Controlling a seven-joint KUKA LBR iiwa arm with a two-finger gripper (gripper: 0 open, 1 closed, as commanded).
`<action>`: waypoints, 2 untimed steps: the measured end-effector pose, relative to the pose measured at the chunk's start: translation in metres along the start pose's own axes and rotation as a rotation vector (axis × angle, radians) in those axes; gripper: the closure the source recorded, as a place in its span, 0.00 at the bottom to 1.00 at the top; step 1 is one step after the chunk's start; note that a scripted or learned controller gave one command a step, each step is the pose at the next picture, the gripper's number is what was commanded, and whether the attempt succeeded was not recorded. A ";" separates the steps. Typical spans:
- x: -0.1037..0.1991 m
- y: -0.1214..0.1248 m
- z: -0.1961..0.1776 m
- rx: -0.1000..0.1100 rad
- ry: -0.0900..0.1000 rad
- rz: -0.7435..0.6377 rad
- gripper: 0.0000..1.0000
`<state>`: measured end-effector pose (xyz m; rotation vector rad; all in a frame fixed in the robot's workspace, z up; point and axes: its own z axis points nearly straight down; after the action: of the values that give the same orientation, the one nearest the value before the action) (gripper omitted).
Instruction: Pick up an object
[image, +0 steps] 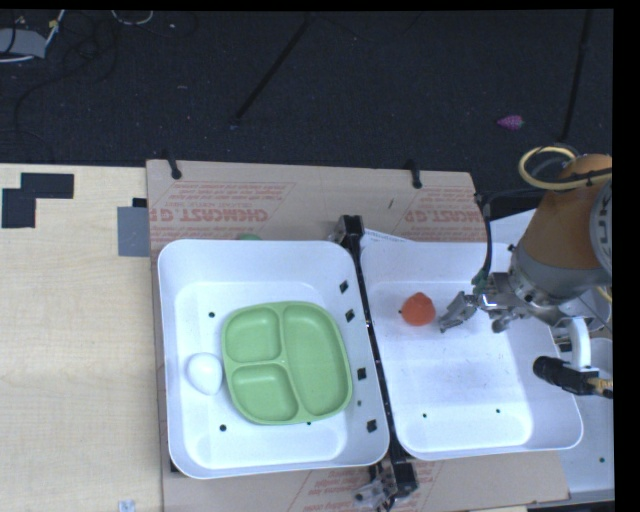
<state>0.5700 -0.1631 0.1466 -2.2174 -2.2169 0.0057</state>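
Resting on a pale wooden bench (70, 330) over dark carpet (300, 80), the end effector (475, 313) is spread.

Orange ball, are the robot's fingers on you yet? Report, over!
Gripper open, holding nothing, in right bin. Orange ball just left of fingers, untouched. Nothing between them.

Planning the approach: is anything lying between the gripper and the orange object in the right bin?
Nothing visible does. The gripper sits just right of the orange object, with bare right bin floor between them.
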 end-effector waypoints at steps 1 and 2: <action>0.001 -0.001 0.054 0.000 0.000 0.000 0.00; 0.000 0.000 0.041 -0.002 0.000 0.002 1.00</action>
<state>0.5695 -0.1628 0.1059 -2.2211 -2.2151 0.0035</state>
